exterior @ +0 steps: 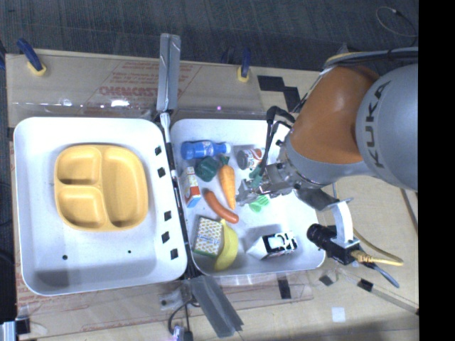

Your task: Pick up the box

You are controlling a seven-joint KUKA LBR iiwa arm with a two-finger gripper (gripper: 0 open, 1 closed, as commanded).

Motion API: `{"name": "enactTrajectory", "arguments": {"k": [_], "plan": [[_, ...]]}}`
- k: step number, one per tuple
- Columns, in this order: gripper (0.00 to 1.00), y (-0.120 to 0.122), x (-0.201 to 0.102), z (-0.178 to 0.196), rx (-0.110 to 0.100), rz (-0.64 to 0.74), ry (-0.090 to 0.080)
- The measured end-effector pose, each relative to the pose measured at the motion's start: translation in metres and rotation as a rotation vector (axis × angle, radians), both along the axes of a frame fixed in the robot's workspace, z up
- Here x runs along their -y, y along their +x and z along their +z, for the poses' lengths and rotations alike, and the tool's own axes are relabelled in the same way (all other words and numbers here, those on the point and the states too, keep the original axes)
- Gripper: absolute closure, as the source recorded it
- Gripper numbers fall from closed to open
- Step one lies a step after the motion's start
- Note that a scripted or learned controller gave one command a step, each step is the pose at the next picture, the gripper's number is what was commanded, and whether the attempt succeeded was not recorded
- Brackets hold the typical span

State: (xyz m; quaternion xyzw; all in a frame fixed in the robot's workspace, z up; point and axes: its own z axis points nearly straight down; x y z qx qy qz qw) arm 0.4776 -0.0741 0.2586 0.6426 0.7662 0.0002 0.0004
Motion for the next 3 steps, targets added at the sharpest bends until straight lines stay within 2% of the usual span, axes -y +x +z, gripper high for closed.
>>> {"name": "enactTrajectory", "arguments": {"k": [2, 3], "plan": [[1.00, 0.002, 0.000, 0.019, -0.002, 0.011, 0.000], [1.00, -0.002, 0.055, -0.067, -0.005, 0.275, 0.002]]}}
